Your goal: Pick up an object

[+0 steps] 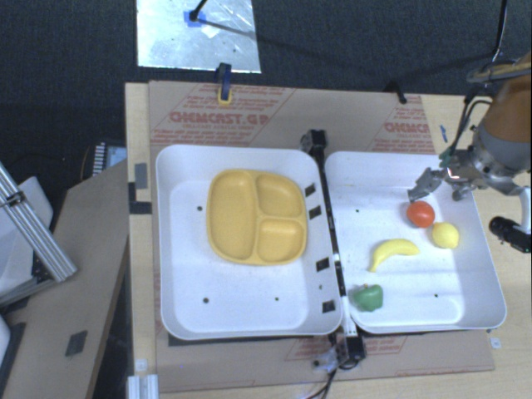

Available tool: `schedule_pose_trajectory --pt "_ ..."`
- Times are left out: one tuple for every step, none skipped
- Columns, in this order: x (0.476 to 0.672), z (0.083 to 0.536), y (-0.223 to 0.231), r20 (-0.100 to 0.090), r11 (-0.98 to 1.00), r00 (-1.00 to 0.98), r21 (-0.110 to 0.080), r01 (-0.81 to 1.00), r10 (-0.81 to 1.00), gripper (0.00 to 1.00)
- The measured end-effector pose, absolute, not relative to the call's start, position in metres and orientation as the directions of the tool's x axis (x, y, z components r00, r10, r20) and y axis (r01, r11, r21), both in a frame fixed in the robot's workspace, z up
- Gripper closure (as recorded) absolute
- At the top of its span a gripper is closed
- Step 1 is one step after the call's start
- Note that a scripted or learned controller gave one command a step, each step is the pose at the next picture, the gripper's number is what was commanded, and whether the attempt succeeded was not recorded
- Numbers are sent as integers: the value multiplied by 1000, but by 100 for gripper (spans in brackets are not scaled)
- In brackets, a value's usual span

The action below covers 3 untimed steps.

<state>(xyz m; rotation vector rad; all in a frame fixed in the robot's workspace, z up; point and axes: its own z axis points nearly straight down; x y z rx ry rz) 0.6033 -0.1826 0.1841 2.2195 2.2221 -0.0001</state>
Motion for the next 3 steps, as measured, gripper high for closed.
schedule_pose_trajectory --pt "597 138 -188 0 1 -1 -1 1000 1000 0" --pt "597 87 -187 0 1 -1 -1 1000 1000 0" --pt "598 100 -188 -1 0 0 4 1000 1000 100"
